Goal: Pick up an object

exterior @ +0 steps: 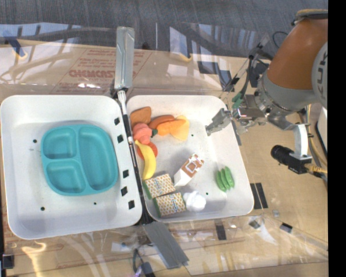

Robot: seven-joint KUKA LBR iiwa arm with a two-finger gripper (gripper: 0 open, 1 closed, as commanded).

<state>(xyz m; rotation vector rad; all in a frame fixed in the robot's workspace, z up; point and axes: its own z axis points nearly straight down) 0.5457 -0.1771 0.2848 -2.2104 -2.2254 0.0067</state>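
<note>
The right bin (237, 154) holds several toy foods. A brown bread piece (141, 115), a carrot (161, 122) and an orange wedge (179, 129) lie at its back. A pink peach (142, 133) and a yellow banana (147, 161) sit along the left wall. A small carton (190, 169) lies in the middle, a green pea pod (225, 179) at the right, and two cracker boxes (164, 194) and a white lump (195, 201) at the front. My gripper (218, 122) hangs over the bin's back right corner, right of the orange wedge, with nothing seen in it.
The left bin (17, 126) carries a teal divided plate (79, 159). A grey divider bar (124, 56) runs between the bins at the back. The arm's orange band (297, 51) and cables stand beyond the right bin's edge.
</note>
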